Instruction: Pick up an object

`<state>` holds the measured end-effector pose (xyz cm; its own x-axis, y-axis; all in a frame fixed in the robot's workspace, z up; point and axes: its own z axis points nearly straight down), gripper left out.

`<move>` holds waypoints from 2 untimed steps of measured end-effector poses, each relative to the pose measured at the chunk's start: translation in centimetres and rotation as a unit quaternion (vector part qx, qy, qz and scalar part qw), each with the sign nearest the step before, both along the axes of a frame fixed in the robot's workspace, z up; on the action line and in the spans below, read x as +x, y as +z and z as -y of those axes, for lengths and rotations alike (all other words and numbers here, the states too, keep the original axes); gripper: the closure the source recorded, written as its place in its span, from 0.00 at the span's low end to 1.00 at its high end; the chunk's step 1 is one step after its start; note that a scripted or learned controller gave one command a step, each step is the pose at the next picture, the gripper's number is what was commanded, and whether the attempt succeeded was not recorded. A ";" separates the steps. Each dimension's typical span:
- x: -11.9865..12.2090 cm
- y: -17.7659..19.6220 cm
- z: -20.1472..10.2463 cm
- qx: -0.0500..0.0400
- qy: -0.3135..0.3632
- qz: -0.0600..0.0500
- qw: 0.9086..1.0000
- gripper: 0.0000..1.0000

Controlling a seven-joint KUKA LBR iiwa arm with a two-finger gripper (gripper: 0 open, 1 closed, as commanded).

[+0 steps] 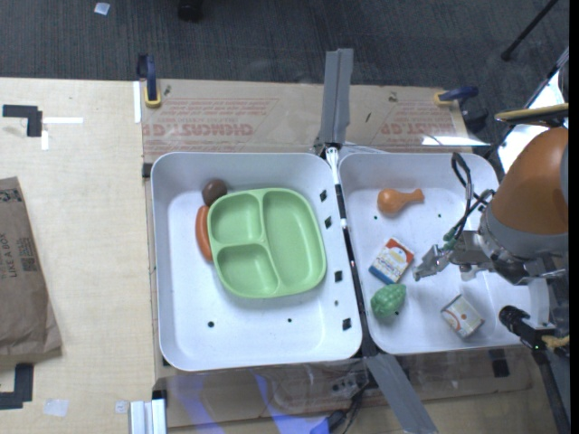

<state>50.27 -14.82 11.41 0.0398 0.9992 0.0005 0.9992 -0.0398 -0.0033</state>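
Observation:
In the right bin [425,174], my gripper [433,259] hovers low over the floor with its fingers open and nothing between them. Just to its left lies a small white, blue and orange carton [391,262]. A green knobbly toy [389,301] rests in front of the carton near the bin's left wall. An orange drumstick-shaped toy [398,200] lies toward the back. A small white box with a red mark [461,316] sits at the front right, below the wrist.
The left bin [181,315] holds a green divided plate [267,240], with a brown ball [214,191] and an orange sausage shape [203,231] at its left edge. A brown paper bag [23,269] lies on the bench at far left.

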 end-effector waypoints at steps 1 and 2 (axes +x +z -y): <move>1.1 -2.3 2.7 0.000 0.047 0.001 0.999 0.00; 5.9 1.4 -1.5 -0.001 0.028 0.001 1.000 0.00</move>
